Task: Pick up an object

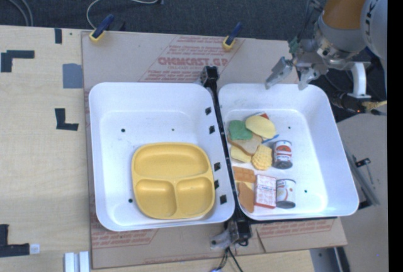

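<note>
step: approach, nothing grasped | tool [288,77]: spread wide, bare, above right bin's [337,132] far rim | target: small can [283,154] mid-bin among food pieces | next: descend, centre over can, close

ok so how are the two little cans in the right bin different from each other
The upper can lies mid-bin beside the pale yellow food pieces, while the lower can lies nearer the front wall, against the red and white packet. The upper can's label shows a broad red band; the lower can looks mostly silver and white with less red. Both are small, silver-ended, lying on their sides, and apart from the gripper.
</note>
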`<state>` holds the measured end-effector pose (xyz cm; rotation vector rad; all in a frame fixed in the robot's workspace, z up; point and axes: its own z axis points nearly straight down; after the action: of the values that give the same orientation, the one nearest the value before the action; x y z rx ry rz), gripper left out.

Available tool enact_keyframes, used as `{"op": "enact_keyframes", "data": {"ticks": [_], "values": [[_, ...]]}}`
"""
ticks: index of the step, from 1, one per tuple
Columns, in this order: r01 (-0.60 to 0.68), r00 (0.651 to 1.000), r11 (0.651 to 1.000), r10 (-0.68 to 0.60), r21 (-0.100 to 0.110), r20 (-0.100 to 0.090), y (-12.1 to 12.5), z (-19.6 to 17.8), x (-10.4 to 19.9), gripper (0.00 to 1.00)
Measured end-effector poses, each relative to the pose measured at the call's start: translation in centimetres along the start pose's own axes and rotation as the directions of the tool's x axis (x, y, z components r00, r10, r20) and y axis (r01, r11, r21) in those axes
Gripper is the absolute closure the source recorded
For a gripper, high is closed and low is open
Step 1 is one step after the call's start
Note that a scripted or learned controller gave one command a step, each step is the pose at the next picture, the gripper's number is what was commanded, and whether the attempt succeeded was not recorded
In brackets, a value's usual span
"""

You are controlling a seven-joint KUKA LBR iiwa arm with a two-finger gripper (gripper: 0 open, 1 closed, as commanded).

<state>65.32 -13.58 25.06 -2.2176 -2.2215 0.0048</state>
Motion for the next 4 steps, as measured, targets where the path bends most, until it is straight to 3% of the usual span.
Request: {"op": "enact_keyframes", "data": {"ticks": [1, 2, 3, 4], "values": [[0.002, 1.000, 1.000, -0.002, 0.010, -0.003, -2.0, 8.9, 4.2, 0.00], [0.002, 1.000, 1.000, -0.002, -0.014, 0.001, -0.2, 14.2, 2.8, 0.00], [0.005, 1.000, 0.999, -0.005, -0.042, 0.005, -2.0, 15.4, 1.9, 0.00], [0.006, 1.000, 0.999, -0.005, -0.044, 0.006, -3.7, 15.4, 0.9, 0.00]]}}
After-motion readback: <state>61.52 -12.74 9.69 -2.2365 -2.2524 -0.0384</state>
